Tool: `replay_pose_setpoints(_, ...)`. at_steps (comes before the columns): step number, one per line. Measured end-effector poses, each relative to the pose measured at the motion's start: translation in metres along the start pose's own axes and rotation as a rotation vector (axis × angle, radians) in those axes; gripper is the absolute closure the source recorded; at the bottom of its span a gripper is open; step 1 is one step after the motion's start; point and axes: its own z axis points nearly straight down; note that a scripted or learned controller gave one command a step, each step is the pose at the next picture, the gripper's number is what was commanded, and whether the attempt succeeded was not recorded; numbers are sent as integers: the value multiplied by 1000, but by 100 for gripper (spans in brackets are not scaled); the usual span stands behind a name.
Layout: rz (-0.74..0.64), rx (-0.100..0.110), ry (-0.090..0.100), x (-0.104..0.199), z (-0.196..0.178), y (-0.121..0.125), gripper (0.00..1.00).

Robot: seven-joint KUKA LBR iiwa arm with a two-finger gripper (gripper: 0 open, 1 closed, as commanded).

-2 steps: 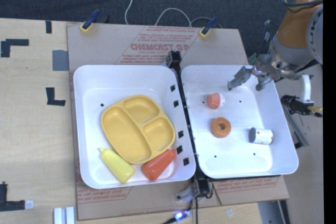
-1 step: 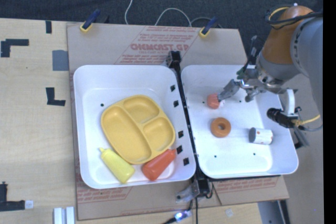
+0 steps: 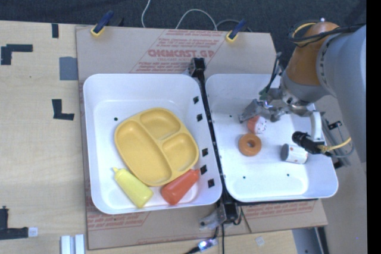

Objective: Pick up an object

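My gripper (image 3: 259, 116) is low in the right bin (image 3: 268, 187), near its back left part, and stands open. A small red and white object (image 3: 257, 125) lies just under it, between the spread fingers and not clamped. An orange ring like a doughnut (image 3: 250, 144) lies on the bin floor just in front of that object, apart from the gripper.
The left bin (image 3: 95, 92) holds a yellow divided plate (image 3: 156, 144), a yellow bottle (image 3: 133, 186) at the front and a red-orange object (image 3: 178, 186) beside it. The divider between the bins (image 3: 205, 122) runs just left of the gripper. The arm (image 3: 309, 62) enters from the right.
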Motion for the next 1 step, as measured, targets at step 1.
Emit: replay_pose_setpoints(1, -1, -2, 0, 0, -14, 1, 100)
